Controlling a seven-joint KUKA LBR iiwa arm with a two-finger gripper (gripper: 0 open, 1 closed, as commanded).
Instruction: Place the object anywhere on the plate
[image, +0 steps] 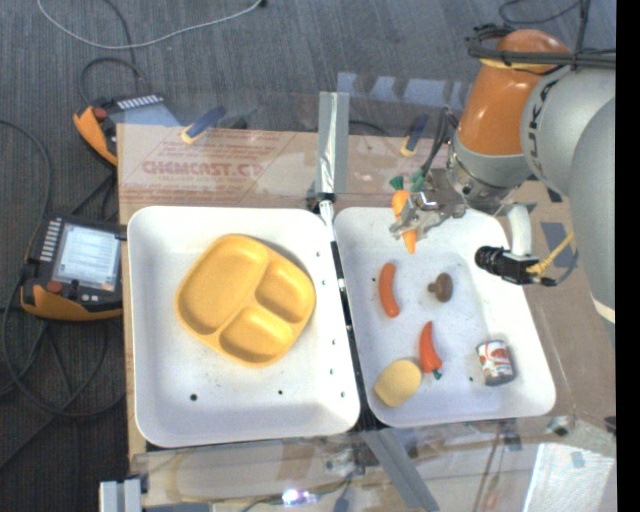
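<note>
The gripper (418, 210) hangs over the far edge of the right bin (530, 400), clenched on a small toy carrot (403, 212) that shows between its fingers. So the pick looks done, I judge, but the carry is left: the yellow plate (247, 298) lies in the left bin (160, 400), well apart, with nothing on it.

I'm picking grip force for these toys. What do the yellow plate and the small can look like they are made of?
The yellow plate looks like moulded plastic with a smooth, slightly glossy finish: soft highlights sit along its divider ridges. The small can may be plastic or metal under a printed red and white label; it is too small to tell.
</note>
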